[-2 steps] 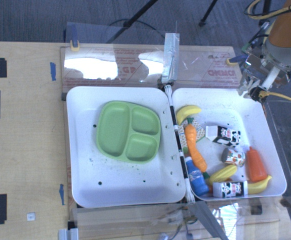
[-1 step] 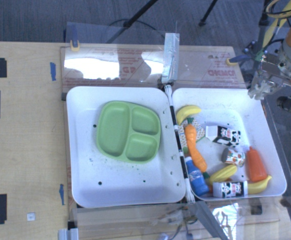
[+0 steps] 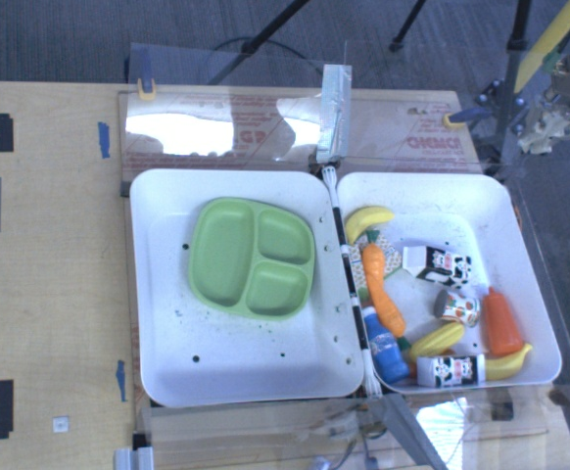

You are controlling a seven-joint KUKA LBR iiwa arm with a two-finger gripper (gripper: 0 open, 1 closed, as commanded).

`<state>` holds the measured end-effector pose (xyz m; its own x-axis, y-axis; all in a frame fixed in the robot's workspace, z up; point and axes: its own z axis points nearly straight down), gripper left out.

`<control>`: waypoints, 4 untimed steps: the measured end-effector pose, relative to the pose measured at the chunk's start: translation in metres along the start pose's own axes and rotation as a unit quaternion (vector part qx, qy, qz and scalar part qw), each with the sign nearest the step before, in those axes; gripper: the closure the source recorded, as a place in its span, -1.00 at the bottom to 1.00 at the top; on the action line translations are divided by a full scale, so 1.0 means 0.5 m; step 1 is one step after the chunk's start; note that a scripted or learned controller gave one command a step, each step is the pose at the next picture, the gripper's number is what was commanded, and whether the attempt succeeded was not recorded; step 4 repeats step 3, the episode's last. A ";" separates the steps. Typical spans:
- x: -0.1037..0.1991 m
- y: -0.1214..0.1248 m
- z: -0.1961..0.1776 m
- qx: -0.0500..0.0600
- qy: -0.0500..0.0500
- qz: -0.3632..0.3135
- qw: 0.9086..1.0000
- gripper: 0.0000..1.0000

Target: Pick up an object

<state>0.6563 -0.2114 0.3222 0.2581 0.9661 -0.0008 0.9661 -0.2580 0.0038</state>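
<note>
I can't tell end effector state. Toys crowd right bin point(image 3: 461, 202); carrot point(image 3: 384, 294) exposed, likely easiest pick.

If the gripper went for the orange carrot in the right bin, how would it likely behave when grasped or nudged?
The carrot looks like a stiff, smooth toy, so probably light and a bit slippery. Long, rounded and tapered, it may roll or pivot if nudged. It lies along the bin wall beside the blue bottle, so a push would likely jostle neighbours.
</note>
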 end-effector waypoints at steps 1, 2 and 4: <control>0.076 0.001 0.226 0.003 0.000 0.103 0.995 1.00; 0.077 0.003 0.204 0.002 0.001 0.102 0.995 1.00; 0.004 0.021 0.033 0.001 0.000 0.105 0.994 1.00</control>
